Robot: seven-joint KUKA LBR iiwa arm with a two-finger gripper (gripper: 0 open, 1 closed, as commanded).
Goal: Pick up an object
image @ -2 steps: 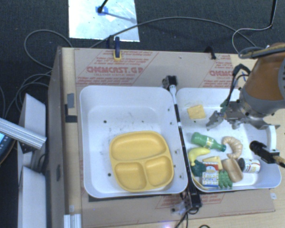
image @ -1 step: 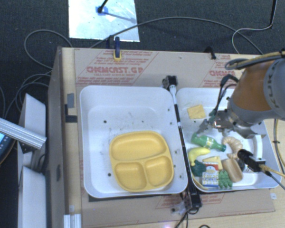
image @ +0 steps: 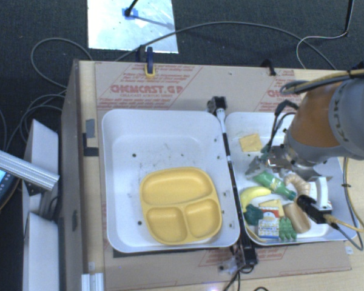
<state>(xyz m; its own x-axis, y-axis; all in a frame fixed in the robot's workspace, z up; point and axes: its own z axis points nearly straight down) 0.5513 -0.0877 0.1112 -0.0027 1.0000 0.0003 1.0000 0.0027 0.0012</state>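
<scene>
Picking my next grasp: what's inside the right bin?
The right bin holds a yellow square, green bottle, banana and small toys; the arm covers its far right.

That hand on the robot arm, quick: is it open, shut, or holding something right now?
Hand: cannot be told. It is low in the right bin, just above the green bottle.

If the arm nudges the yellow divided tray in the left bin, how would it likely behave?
The yellow divided tray looks like moulded plastic, so probably stiff and light. Lying flat on the left bin floor, it would likely slide, not tip. Its broad, shallow shape probably makes it awkward to pinch except at the rim.
</scene>
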